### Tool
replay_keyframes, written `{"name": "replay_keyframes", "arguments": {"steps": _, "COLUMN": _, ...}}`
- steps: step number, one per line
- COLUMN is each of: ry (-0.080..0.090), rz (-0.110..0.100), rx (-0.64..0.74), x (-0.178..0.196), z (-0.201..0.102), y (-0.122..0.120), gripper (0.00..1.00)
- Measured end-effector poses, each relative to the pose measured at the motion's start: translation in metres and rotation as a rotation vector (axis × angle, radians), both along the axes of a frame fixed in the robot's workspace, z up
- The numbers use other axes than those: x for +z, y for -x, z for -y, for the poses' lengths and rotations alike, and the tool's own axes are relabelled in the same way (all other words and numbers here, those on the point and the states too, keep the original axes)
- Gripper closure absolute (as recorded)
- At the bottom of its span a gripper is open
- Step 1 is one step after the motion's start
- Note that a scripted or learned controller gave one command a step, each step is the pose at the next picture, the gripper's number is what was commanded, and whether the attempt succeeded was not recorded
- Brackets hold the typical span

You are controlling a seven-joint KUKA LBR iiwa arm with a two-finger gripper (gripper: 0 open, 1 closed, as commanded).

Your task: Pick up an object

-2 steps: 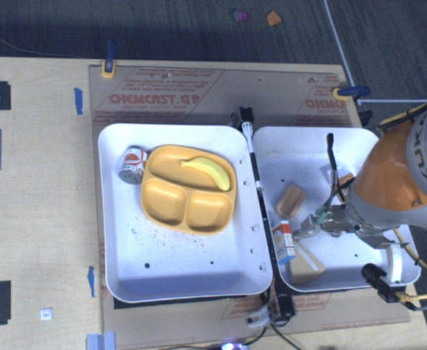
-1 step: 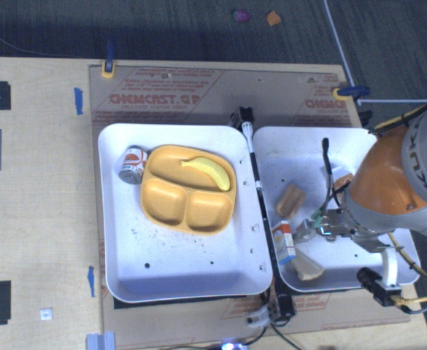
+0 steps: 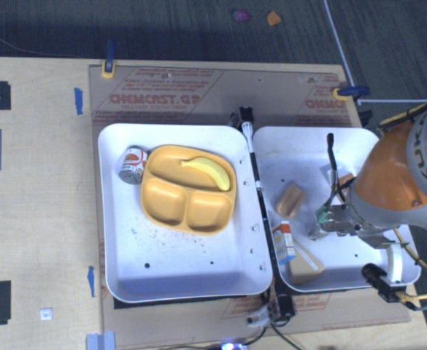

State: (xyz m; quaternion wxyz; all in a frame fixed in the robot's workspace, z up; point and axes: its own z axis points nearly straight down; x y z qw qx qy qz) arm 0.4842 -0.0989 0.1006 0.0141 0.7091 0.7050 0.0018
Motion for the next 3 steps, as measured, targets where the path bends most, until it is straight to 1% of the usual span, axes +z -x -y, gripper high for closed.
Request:
{"name": "replay_keyframes", "arguments": {"steps": 1, "ry": 0.000, "rz": 0.000, "rx": 0.000, "x": 0.000, "z": 0.000, "y": 0.000, "gripper": 0.00}}
{"name": "replay_keyframes", "arguments": {"steps": 2, "ry": -0.013, "rz": -0.012, "rx": 0.003, "x": -0.011, "z": -0.004, "y": 0.002, "gripper": 0.00}}
{"name": "replay_keyframes", "arguments": {"steps": 3, "ry": 0.000, "rz": 0.000, "rx": 0.000, "x": 0.000, "z": 0.000, "y": 0.000, "gripper": 1.00}}
